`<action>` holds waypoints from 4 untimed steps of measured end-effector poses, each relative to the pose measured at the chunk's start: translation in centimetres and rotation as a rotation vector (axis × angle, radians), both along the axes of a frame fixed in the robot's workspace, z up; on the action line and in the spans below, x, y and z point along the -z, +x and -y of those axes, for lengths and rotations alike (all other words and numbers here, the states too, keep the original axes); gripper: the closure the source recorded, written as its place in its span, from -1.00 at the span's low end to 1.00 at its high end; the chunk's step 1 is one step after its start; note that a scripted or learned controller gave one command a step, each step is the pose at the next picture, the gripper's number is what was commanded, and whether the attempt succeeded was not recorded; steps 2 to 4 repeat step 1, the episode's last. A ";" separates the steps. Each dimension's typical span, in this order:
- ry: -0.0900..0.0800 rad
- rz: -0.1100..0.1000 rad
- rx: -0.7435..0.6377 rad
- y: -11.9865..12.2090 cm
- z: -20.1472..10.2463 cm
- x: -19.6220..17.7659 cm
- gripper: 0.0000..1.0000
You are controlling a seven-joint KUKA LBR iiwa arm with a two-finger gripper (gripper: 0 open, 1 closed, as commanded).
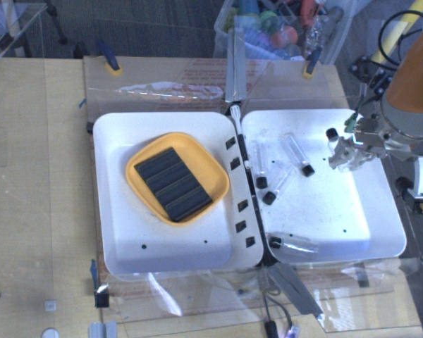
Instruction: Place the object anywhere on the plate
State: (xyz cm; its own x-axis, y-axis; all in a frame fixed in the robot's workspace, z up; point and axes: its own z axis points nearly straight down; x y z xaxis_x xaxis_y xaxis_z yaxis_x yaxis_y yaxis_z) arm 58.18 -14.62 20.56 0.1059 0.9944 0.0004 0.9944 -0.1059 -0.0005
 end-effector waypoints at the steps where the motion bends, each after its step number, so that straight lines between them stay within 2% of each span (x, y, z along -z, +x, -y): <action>1: 0.000 0.000 0.000 0.0 0.0 0.0 -1.00; 4: 0.000 0.000 0.000 0.0 0.0 0.0 -1.00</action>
